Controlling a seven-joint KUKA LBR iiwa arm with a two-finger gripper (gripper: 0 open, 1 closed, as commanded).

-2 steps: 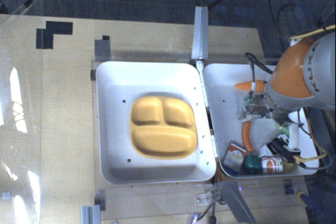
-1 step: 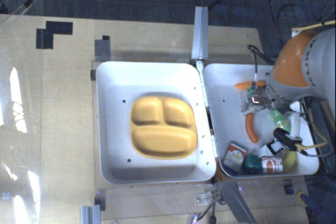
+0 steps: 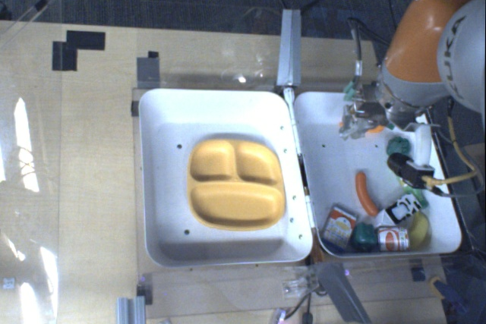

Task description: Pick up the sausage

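The sausage, a short orange-red link, lies on the floor of the right bin, pointing roughly from the far side to the near side. My gripper hangs over the far part of that bin, up and slightly left of the sausage and well apart from it. Nothing shows held in it. A small orange scrap lies just right of the gripper.
The left bin holds a yellow sectioned tray. Along the right bin's near edge sit a small box, a teal item, a red-and-white can, a yellow-green fruit and a black-and-white item. A green item lies by the right wall.
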